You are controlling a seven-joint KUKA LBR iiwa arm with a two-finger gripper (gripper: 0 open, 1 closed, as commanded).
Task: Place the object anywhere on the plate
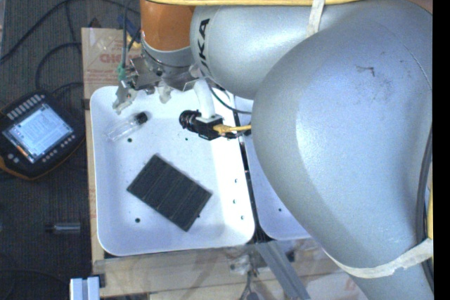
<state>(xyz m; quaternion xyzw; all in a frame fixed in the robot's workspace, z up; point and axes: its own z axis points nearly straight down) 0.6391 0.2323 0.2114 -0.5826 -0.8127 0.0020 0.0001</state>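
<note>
A small clear tube with a black cap (pixel 128 125) lies in the left bin's (pixel 105 221) far left part. The plate (pixel 169 192), a dark ribbed rectangle, lies flat near the middle of that bin, turned at an angle. My gripper (pixel 143 96) hangs over the bin's far edge, just above and beyond the tube. It is open, and its pale fingertips (pixel 121 102) stand apart with nothing between them. The tube is clear of the plate, up and to its left.
A black plug on a yellow cable (pixel 200 124) hangs from the arm over the left bin's far right. The big grey arm covers most of the right bin (pixel 281 225). A teach pendant (pixel 36 131) lies on the floor to the left.
</note>
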